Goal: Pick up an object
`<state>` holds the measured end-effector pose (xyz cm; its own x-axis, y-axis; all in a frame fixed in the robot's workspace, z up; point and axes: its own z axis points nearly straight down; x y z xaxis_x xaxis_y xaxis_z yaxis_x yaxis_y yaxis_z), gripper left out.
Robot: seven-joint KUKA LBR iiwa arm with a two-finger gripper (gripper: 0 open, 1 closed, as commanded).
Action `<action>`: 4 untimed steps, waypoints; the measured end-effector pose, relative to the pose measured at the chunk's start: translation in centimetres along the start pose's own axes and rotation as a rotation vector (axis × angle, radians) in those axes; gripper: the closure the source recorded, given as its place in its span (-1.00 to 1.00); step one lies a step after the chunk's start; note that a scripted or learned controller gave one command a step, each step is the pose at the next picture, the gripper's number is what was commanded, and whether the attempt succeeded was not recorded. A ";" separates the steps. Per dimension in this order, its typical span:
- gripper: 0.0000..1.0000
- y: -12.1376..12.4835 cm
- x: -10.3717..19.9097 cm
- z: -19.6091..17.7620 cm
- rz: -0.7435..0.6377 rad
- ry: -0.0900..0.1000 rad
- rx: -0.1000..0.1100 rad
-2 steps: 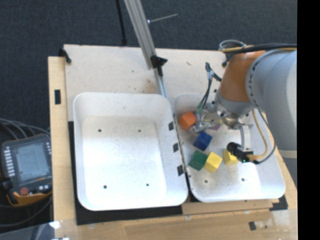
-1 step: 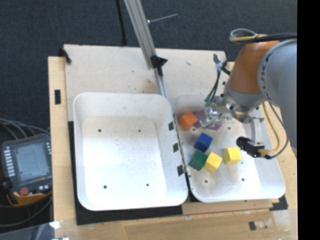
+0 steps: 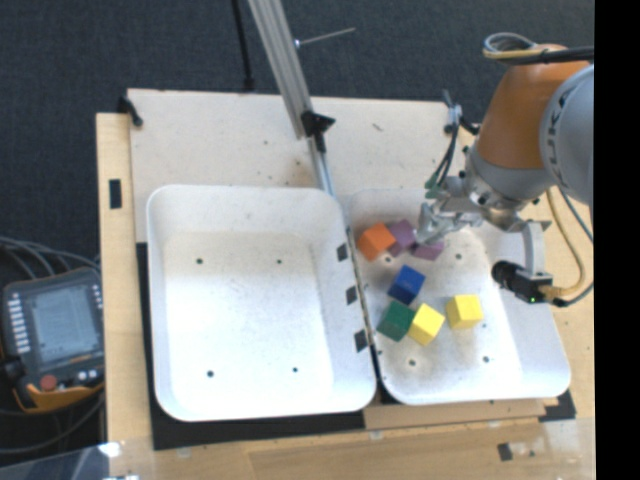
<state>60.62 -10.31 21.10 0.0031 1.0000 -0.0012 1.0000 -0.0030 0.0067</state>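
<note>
Six small blocks in the right bin (image 3: 540,368). An orange cube (image 3: 377,240) lies near the bin's upper left, touching a purple block (image 3: 402,234); a second purple block (image 3: 428,249) sits just right. Below them lies a blue cube (image 3: 407,284). Lowest, a green cube (image 3: 396,321) touches a yellow cube (image 3: 427,323); another yellow cube (image 3: 464,311) lies near.
</note>
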 end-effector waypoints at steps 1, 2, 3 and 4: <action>1.00 0.2 -0.2 -5.5 -0.005 0.000 -0.002; 1.00 -0.9 4.3 -5.8 -0.009 0.002 0.006; 1.00 -3.0 8.2 -4.6 -0.008 0.001 0.007; 1.00 -4.6 12.7 -3.0 -0.009 0.002 0.008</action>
<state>56.08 2.43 24.05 -0.0060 1.0000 0.0007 1.0000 0.0060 -0.0010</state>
